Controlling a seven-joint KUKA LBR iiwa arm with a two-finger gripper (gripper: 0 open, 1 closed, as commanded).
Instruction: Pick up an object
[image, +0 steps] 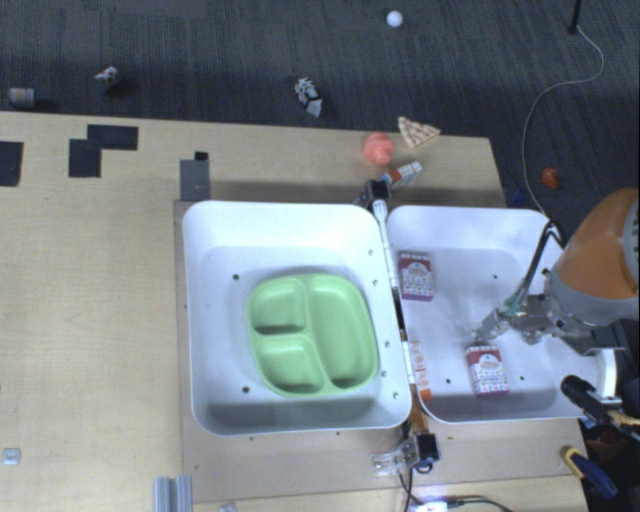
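Gripper (497, 325) is over the right bin (520, 225), toward its right side, reaching in from the right edge of the bench (90, 330). Whether it is parted or closed cannot be told; the metal at its tip is too small and blurred, and nothing can be seen held in it. The arm (600, 265), grey with an orange band, stands over the bin's right rim, with a dark cable running up from the wrist. Just below the gripper, near the bin's front edge, lies a small red and white carton (487, 370), flat on the bin floor; contact between carton and gripper cannot be confirmed. A second carton (416, 276) of the same kind lies near the bin's left wall, toward the back, well apart from the gripper. A narrow red and white item (417, 365) rests along the divide between the two bins, near the front. The left bin (215, 300) holds a green tray (312, 333) with three compartments, lying near its middle and slightly tilted. At the back of the divide, on the bench, lie a small tube-like item (400, 176) and a dark clip. Behind these, at the bench's back edge, sit a pink ball (378, 148) and a wedge-shaped item (418, 131). Dark rectangular patches mark the bench's back left corner. Beyond the bench, on the dark carpet, lie a white ball (394, 18) and several small scattered items.
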